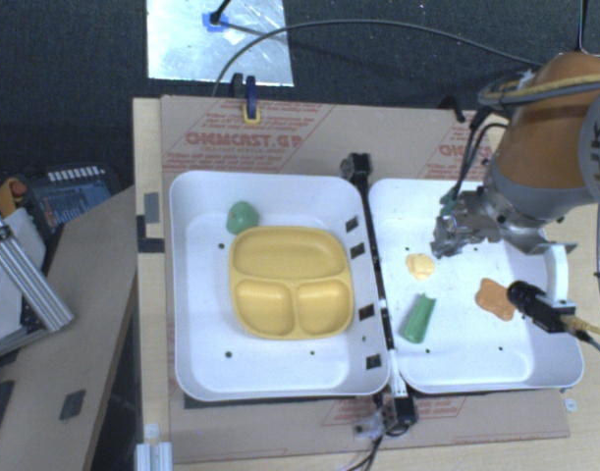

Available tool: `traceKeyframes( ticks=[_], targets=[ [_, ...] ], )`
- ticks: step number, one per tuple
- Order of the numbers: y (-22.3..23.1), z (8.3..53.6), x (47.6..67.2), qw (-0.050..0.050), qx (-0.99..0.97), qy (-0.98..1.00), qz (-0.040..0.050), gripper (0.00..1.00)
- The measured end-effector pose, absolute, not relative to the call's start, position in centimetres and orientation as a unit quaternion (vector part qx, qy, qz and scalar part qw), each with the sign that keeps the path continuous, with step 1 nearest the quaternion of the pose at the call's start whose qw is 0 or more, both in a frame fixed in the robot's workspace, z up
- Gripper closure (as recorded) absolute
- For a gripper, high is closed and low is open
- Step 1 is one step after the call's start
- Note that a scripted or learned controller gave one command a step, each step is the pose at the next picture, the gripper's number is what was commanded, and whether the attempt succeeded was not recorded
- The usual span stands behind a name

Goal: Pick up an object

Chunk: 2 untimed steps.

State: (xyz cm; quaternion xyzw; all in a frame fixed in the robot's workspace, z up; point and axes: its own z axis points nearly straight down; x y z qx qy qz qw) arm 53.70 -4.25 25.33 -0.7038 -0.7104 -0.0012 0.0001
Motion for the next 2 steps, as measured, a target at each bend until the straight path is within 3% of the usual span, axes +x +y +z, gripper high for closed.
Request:
traceKeyframes(
  ticks=[2],
  targets=[
    [6.8,22.4,51.9,0.001,-0.704,-0.710,-0.0003,1.00]
  ],
)
